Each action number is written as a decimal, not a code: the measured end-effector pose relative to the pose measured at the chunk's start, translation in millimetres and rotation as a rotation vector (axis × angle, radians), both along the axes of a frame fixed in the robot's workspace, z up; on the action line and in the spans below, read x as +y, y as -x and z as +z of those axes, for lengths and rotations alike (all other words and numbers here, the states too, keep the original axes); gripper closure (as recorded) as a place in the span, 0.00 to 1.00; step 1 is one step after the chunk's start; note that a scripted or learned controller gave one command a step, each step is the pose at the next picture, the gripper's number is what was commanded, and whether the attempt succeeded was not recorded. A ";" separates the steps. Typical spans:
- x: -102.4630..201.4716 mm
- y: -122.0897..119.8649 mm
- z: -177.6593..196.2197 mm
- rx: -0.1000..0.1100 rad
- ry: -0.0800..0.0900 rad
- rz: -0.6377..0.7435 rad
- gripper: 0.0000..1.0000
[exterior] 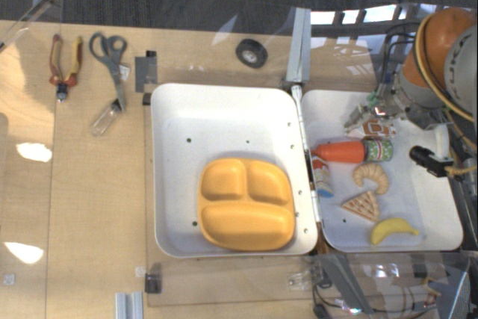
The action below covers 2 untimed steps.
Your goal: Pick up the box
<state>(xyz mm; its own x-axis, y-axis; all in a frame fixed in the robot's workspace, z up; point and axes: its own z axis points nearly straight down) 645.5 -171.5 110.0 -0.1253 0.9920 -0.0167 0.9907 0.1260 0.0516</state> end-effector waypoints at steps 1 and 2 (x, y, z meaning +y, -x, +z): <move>13.8 1.8 0.8 -0.002 0.014 0.037 0.00; 8.0 1.6 -0.3 0.004 0.009 0.095 0.00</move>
